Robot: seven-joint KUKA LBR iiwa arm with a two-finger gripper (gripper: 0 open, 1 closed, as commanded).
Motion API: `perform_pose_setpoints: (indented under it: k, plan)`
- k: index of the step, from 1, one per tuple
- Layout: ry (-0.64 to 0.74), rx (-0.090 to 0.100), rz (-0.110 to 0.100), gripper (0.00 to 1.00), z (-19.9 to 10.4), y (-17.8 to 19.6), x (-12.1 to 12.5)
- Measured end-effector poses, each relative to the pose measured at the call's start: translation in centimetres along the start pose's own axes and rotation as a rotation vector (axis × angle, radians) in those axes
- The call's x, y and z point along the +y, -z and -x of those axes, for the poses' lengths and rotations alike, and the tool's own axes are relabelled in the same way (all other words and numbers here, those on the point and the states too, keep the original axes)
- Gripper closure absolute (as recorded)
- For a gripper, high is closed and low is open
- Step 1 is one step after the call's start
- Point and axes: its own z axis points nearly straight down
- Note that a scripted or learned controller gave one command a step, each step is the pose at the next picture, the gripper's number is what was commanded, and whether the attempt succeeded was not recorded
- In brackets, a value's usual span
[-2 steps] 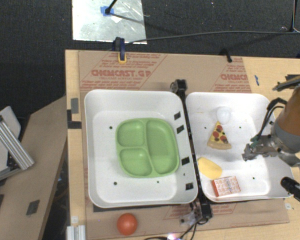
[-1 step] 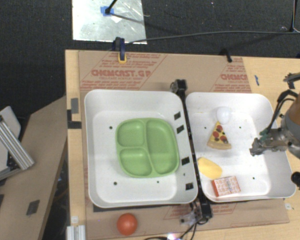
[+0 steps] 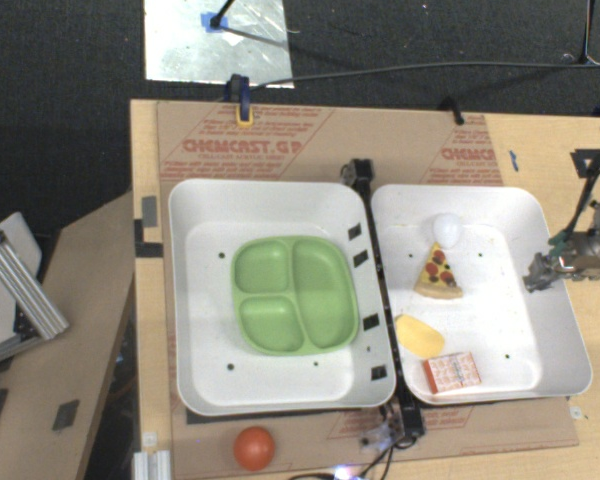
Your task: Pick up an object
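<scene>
The metal two-finger gripper point(image 3: 542, 274) is seen at the right bin's point(image 3: 500, 208) right rim; its state cannot be told. The triangular toy pizza slice point(image 3: 438, 273) lies in this bin, well apart.

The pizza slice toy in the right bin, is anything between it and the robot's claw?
Nothing visible is. The triangular toy pizza slice lies in the right white bin, and the grey gripper sits over that bin's right rim. Bare bin floor lies between them. The white ball sits off that line, above the slice.
</scene>
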Motion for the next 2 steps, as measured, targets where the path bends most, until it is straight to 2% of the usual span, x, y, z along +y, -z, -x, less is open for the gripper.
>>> perform_pose_setpoints:
  k: [1,2]
  plan:
    - [0.001,0.0,0.0,1.0,0.5,4.9,1.0]
    - [0.005,0.003,-0.005,1.0,-4.5,3.6,2.1]
